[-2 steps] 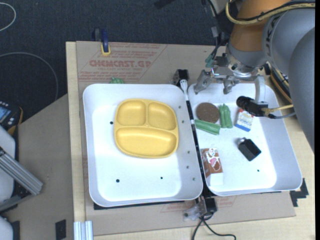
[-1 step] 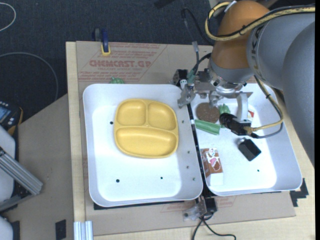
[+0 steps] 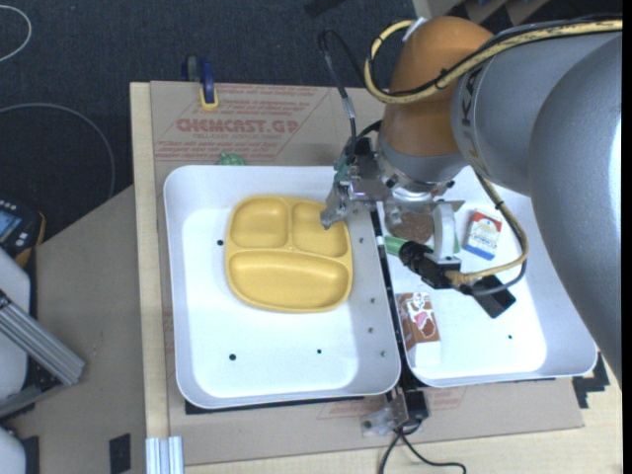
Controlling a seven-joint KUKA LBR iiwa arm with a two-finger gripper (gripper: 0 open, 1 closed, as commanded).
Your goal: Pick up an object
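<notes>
Hanging over the divided yellow plate's [image 3: 288,255] right edge in the left bin [image 3: 197,294], the gripper [image 3: 336,205] has an unclear grip state.

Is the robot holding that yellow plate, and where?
Cannot be told. The gripper sits at the yellow plate's right rim, but the arm hides any grasp.

Gripper [image 3: 336,208] at top-right rim of yellow three-compartment plastic plate [image 3: 288,253] in left white bin [image 3: 197,294]. Right of gripper: small red-white-blue carton [image 3: 483,235]; below-right: brown snack packet [image 3: 421,319].
</notes>
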